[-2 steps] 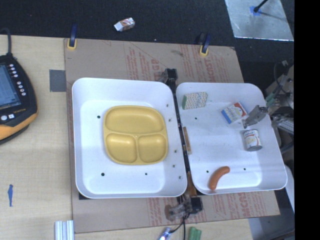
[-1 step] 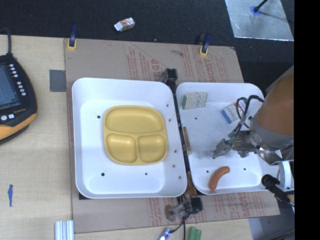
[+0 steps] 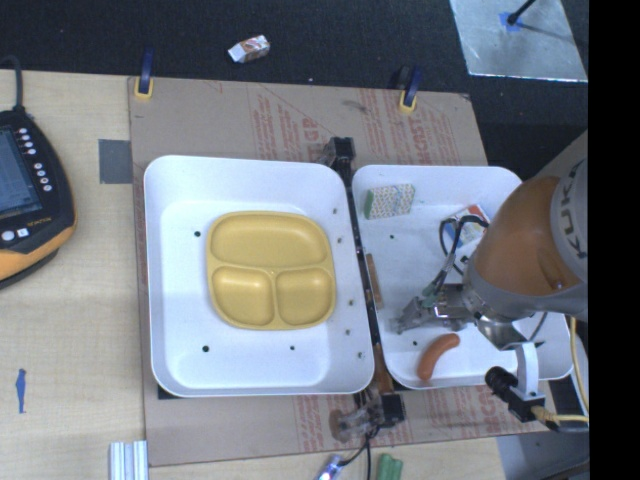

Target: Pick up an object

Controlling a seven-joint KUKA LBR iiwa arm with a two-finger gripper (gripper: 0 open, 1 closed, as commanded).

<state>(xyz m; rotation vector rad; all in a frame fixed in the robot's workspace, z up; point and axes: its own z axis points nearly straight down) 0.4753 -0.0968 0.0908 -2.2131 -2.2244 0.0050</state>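
Pale wooden bench [image 3: 70, 368] under a sheet of brown cardboard [image 3: 250, 118], pinned at the far edge by two blue-and-yellow clamps [image 3: 145, 76]. Beyond the bench the floor is dark carpet [image 3: 350, 18], with a small crumpled wrapper [image 3: 249, 49] lying on it. At the far left of the bench sits an orange-and-black teach pendant [image 3: 25, 203].

The left white bin [image 3: 175, 358] carries a yellow three-compartment plastic plate [image 3: 270, 268]. In the right white bin [image 3: 400, 373], the grey arm with its orange band [image 3: 520, 248] leans in from the right, its gripper [image 3: 420, 313] low over the bin's middle; I cannot tell how the fingers stand. Just near of it lies an orange-brown sausage-shaped toy [image 3: 438, 354], apart from the gripper. A green-and-white patterned packet [image 3: 389, 201] rests in the bin's far left corner.
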